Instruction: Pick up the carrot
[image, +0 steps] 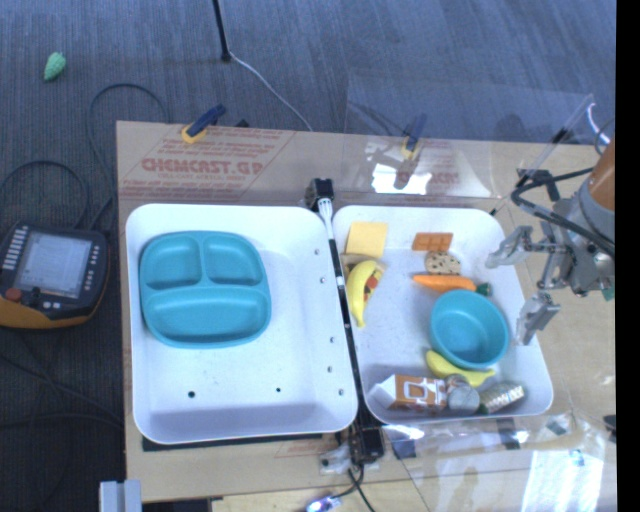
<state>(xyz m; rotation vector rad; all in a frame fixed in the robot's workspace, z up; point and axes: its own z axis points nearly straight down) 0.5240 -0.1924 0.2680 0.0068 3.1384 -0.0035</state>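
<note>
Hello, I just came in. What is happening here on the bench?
A robot arm is set to pick up the carrot, which lies in the right bin just above the blue bowl, with other toy food around it. The gripper hangs open over the bin's right edge, to the right of the carrot, and it holds nothing. The carrot is not yet picked up. The left bin bears a blue tray.

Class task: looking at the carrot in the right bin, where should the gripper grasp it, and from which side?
Grasp the carrot at mid-length, from above, fingers across its narrow width. It lies flat, left to right, with the blue bowl close below and a cookie above, so clearance looks tight.
</note>
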